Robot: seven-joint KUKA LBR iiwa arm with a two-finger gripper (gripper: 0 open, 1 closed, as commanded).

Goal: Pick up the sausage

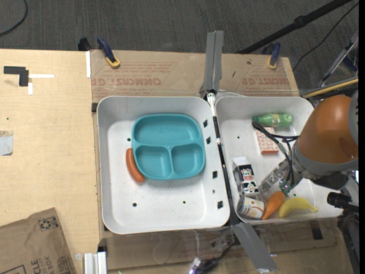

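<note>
The orange-red sausage (135, 165) lay in the left white bin (108, 153), on the bin floor, touching the left edge of the teal plastic plate with three compartments (169, 146). The gripper (278, 179) was in the right white bin (228, 130), well apart from the sausage, low over the clutter near that bin's front wall. From this view I could not tell how far it was open, and nothing was seen in its hold.

To do this step well, I judged that the arm should first rise out of the right bin, cross the wall between the bins, and come down over the middle of the sausage. The closing direction should go across the short width. Because the plate touched one side, the descent had to be exact, otherwise one side could land on the plate rim.

Counted: two bins, one plate, one sausage. In the right bin there were one green bottle (272, 119), one orange carrot (274, 204), one yellow banana (296, 207), one small red and white box (267, 144), one white carton with dark print (244, 176) and one small can (250, 208).
</note>
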